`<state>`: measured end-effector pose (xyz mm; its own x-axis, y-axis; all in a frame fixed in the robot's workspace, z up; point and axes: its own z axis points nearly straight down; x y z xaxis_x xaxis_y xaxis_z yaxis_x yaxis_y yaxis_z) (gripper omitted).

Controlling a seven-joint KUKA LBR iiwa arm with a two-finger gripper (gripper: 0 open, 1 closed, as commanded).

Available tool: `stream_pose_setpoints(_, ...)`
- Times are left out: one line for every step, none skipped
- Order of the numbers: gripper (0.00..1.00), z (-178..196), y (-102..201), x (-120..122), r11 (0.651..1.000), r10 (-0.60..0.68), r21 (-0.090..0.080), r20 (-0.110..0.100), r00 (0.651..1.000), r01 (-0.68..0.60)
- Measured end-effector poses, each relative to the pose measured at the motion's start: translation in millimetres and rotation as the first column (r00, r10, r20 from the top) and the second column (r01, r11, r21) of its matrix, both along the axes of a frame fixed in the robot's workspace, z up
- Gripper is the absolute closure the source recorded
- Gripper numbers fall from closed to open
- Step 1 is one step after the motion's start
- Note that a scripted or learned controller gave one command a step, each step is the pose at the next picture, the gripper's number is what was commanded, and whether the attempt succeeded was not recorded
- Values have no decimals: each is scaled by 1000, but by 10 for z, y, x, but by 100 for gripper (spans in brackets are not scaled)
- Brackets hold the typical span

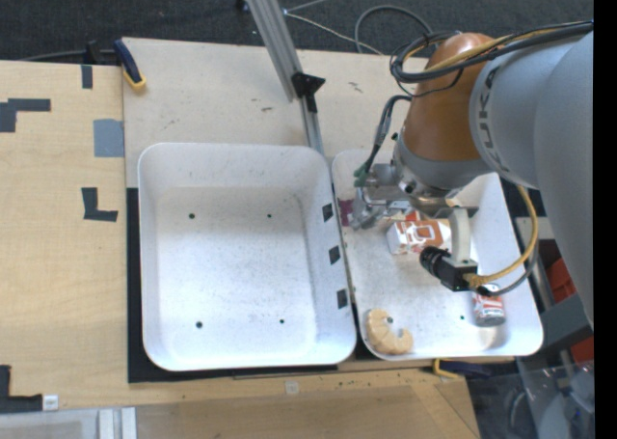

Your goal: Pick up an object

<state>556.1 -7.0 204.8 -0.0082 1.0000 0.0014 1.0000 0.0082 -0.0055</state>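
Objects in right bin [516, 336]: orange-white carton [419, 234], croissant [388, 333], small can [489, 308]; left bin [154, 234] beside. Hand [371, 204] state: cannot tell.

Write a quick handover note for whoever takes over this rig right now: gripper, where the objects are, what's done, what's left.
Gripper: low in the right bin, near its left wall; fingers not readable, nothing seen held.
Objects, all in the right bin: orange-and-white pack just right of the gripper, pastry at the front edge, small can at the front right.
Done: arm is down in the bin.
Left: grasp one object and lift it.
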Motion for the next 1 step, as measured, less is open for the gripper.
stream_pose_setpoints(100,-21,607,-75,1000,0,0,-1,1000,0)
